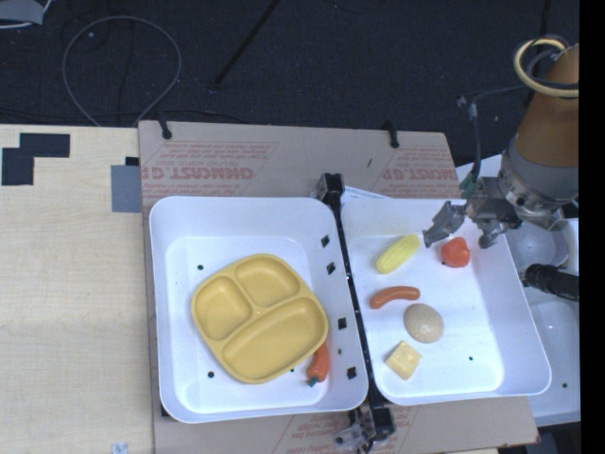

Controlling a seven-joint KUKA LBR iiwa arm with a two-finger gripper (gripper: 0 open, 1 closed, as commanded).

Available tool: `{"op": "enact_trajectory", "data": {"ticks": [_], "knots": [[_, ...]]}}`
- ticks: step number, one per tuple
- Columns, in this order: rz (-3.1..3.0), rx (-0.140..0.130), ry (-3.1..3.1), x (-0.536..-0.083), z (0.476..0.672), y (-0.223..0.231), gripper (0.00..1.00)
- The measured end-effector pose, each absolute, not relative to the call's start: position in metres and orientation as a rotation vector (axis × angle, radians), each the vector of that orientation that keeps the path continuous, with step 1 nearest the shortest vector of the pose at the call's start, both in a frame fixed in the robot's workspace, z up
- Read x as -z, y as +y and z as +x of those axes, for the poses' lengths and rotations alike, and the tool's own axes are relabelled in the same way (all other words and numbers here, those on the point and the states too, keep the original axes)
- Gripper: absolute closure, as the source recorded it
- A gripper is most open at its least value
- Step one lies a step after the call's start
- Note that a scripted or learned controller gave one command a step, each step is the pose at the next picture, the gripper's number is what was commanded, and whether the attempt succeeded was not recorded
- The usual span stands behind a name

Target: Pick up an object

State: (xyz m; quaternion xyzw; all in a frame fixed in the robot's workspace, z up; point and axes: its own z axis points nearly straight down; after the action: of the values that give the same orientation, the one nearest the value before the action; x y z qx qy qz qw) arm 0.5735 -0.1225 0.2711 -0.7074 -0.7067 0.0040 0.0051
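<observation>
We see two white bins side by side on a cardboard sheet (284,164) with red print. The left bin (159,301) holds a yellow three-part plate (260,315), lying across its middle toward the front edge. The right bin (531,353) touches it along a black divider (342,272). Left of the cardboard lies pale wood bench (66,301). Behind its back edge a black cable (123,64) loops over dark floor.

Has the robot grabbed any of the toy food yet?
Not yet. Nothing looks lifted: the corn, sausage, potato and cheese all lie in the right bin. The gripper hangs open above the red tomato, fingers either side. Closing and lifting are left.
</observation>
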Motion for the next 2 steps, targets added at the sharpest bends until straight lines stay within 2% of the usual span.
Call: {"op": "enact_trajectory", "data": {"ticks": [1,2], "knots": [[-2.220,-0.001,-2.221,-0.277,0.575,-0.123,0.00],[-2.216,-0.007,-2.217,-0.227,0.566,-0.117,0.00]]}}
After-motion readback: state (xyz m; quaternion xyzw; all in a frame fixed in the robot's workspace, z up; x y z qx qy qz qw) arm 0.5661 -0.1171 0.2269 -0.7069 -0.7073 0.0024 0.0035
